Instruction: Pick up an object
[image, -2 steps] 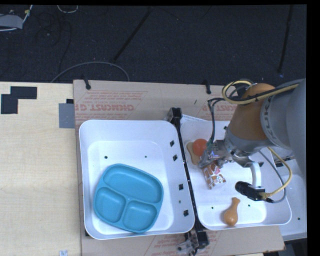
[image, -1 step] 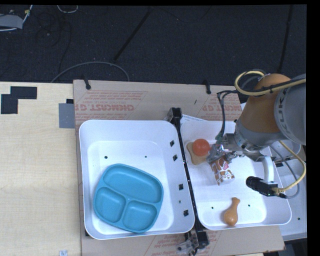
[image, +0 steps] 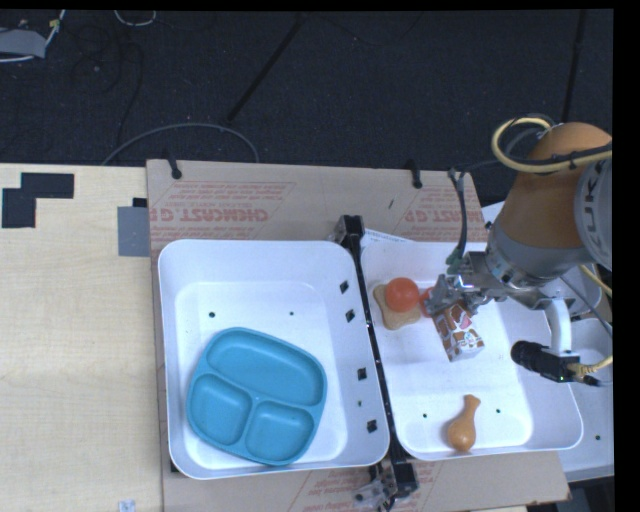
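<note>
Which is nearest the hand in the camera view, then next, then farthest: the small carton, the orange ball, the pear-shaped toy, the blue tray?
1. Small carton, right bin, directly under the hand.
2. Orange ball, right bin, just left of the hand.
3. Pear-shaped toy, right bin's near edge.
4. Blue tray, in the left bin.

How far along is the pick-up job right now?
Done: the arm has reached the right bin, and its tool sits low by the small printed carton and the orange ball. In hand: nothing visibly lifted. Left: a secure grasp and lift. The blue tray and toy gourd lie untouched.
</note>
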